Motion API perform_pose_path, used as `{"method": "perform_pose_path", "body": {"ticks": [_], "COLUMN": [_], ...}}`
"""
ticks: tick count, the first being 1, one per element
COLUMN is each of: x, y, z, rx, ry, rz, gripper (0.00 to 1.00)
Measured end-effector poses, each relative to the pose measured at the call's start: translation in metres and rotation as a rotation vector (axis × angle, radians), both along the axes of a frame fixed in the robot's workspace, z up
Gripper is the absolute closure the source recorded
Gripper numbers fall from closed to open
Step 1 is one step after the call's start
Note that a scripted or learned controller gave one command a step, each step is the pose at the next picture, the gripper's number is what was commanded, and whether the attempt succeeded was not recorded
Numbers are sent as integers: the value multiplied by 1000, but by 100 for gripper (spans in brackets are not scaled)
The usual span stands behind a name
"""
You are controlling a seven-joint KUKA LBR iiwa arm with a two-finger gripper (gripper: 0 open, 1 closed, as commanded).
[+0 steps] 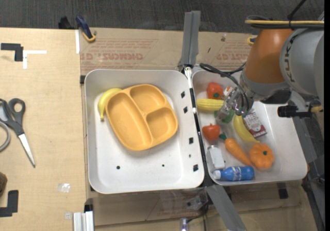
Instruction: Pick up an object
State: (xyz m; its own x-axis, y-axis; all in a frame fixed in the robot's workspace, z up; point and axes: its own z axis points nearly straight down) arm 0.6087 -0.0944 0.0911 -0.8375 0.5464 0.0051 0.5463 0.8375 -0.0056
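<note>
so the gripper [230, 107] is down in the right bin [289, 165], hovering over the pile between the corn [209, 104] and a banana [241, 128], honestly can't tell what it's doing from this angle. also in that bin: two tomatoes [214, 91], a carrot [237, 151], an orange pepper [261, 156] and a water bottle [235, 174] near the front. left bin [134, 181] has a yellow divided plate [142, 116] with another banana [106, 100] tucked against its far-left rim.

yellow corn cob [210, 104] flat, top-left of rt bin [289, 170]
</note>
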Motion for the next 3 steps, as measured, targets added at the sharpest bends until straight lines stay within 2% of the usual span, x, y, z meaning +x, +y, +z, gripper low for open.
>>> {"method": "perform_pose_path", "body": {"ticks": [1,2,3], "x": [-101,-107,-33], "y": [-5,73,46], "z": [6,101,104], "rx": [0,1,0], "ry": [-7,-9,-9], "rz": [-202,-141,-143], "gripper": [100,100,100]}}
